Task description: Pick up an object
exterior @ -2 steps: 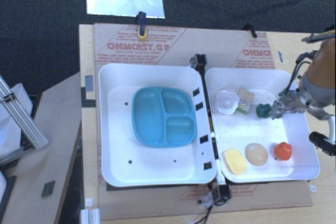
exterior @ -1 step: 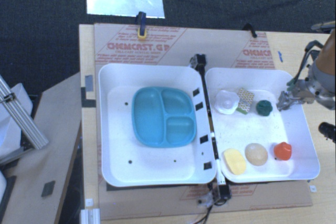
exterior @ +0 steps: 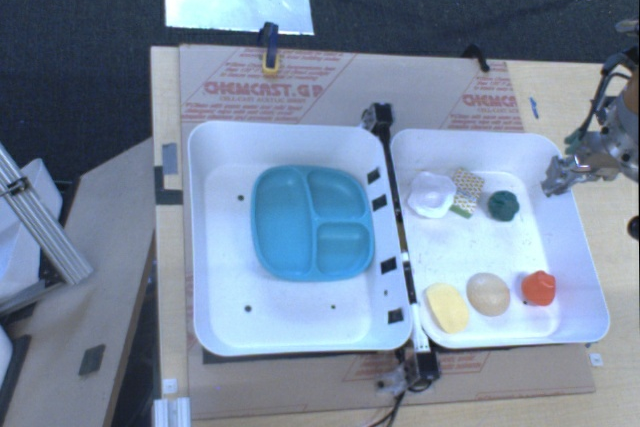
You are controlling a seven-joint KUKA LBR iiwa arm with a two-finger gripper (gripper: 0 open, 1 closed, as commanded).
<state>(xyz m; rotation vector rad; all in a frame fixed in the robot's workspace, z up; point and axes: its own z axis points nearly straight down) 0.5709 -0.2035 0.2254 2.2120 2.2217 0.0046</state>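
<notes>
Bins sit side by side on a pale wooden bench, seen from above at a slant. The left bin (exterior: 215, 245) holds one thing, a blue divided plate (exterior: 310, 223), lying flat near its middle. The right bin (exterior: 575, 260) serves as the landmark here. Inside it, toward the far side, a white cup (exterior: 432, 194) touches a small patterned packet (exterior: 467, 187), and a dark green ball (exterior: 503, 206) lies just beside them. Along the near side of that bin rest a yellow block (exterior: 447, 307), a tan egg-shaped thing (exterior: 488, 294) and a small orange-red toy (exterior: 539, 288), close together in a row. The gripper (exterior: 560, 177) hangs at the far right rim of the right bin, apart from every object, with nothing seen between its tips; how wide it stands cannot be told. Black clips line the seam between the two bins.
</notes>
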